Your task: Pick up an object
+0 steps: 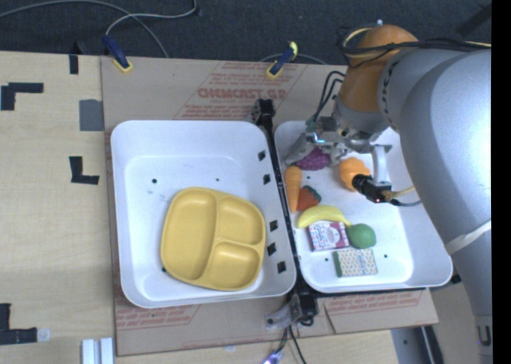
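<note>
Toys lie clustered in the right bin [415, 263], toward its left half. We see a purple piece [317, 159] at about 12 o'clock in the group, directly under the tool [323, 140]. An orange carrot [293, 185] lies at 9 o'clock against the bin's left wall, with a small red and green piece [308, 194] just beside it. A round orange toy [351, 172] sits at 2 o'clock, near a black part of the wrist. A banana [321, 215] lies in the middle, and below it a small red and white carton [327, 235] and a green ball [362, 235] rest side by side. A flat green patterned packet [354, 262] sits at 6 o'clock.

We find the tool low over the purple piece at the bin's upper left; whether its fingers are apart or together we cannot tell, since the wrist hides them. The arm [447, 131] fills the 3 o'clock side.

The left bin [136, 155] holds a yellow divided plate [214, 239]. Both bins rest on cardboard [207, 91] over the surface [40, 219].
</note>
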Controlling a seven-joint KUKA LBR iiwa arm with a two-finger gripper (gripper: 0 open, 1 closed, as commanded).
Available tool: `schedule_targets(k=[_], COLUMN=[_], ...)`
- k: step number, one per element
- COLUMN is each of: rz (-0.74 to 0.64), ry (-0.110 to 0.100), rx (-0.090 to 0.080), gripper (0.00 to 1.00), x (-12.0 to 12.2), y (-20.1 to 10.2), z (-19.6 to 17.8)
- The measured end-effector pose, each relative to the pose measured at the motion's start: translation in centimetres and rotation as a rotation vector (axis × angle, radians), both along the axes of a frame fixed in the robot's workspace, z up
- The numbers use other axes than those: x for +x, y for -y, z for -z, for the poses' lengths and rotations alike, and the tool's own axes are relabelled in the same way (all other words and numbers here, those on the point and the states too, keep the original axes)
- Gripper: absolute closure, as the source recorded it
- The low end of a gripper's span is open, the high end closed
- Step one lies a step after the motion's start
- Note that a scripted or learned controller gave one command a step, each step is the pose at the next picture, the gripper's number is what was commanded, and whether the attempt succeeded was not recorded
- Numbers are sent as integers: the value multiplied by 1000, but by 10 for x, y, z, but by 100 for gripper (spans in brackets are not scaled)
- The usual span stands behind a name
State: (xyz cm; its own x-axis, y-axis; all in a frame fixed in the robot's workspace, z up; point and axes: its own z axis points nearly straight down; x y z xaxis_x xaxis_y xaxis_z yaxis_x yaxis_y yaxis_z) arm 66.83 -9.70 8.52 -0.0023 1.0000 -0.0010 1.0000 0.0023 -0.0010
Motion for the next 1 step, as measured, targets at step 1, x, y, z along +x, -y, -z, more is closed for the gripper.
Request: schedule_targets(k=[1], rz=[-1], ry=[3], rx=[-1], gripper=[100], x=[1], y=[0], z=[-11])
